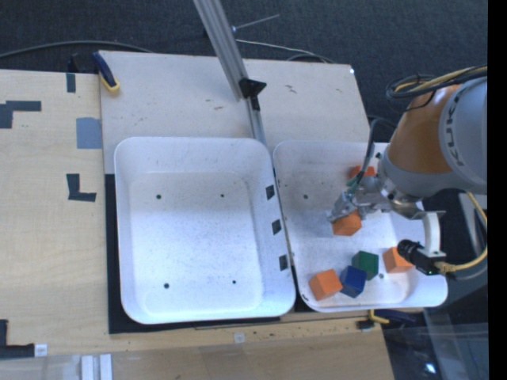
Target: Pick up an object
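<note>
Overhead, I see the bench (47,212) with its two white bins side by side. Left bin (190,153): bare white floor with a few dark dots. Right bin (305,172): holds all the blocks. The arm (432,145), grey with an orange band, comes in from the right and bends down over the right bin's middle.

Gripper (348,208) sits low in the right bin, its tip right at an orange block (346,226); the two look to be touching, though I cannot tell whether the block is between the fingers or just below them, nor how wide the gripper stands.

Other blocks, near the bin's front edge: a second orange block (324,283), a blue block (353,280) just beside it, a green block (366,261) touching the blue one, and a third orange block (395,260) further right. A small orange piece (358,172) shows behind the gripper, partly hidden.

A metal pole (226,42) slants across the bench's far side.
</note>
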`<state>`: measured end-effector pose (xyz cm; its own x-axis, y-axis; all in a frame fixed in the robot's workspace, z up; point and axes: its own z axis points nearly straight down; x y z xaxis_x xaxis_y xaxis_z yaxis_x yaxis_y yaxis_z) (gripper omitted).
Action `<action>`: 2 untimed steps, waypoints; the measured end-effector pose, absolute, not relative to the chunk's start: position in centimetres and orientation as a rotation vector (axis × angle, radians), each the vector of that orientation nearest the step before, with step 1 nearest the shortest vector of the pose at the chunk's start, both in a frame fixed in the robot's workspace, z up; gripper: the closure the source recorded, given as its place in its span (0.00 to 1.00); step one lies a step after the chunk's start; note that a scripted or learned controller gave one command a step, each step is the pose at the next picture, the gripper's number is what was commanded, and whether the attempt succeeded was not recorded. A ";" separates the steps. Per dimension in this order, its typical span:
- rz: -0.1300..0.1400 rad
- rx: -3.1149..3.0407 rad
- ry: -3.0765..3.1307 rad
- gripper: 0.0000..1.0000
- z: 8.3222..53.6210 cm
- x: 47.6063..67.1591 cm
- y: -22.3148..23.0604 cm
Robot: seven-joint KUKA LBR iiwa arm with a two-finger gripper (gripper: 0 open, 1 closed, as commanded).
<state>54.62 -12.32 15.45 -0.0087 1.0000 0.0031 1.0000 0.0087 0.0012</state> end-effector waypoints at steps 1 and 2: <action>-0.006 -2.211 -2.231 1.00 19.4 55.2 -5.5; -0.003 -2.212 -2.229 1.00 21.8 56.8 0.1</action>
<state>56.83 0.05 21.79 -0.0078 1.0000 0.0025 1.0000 0.0078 0.0002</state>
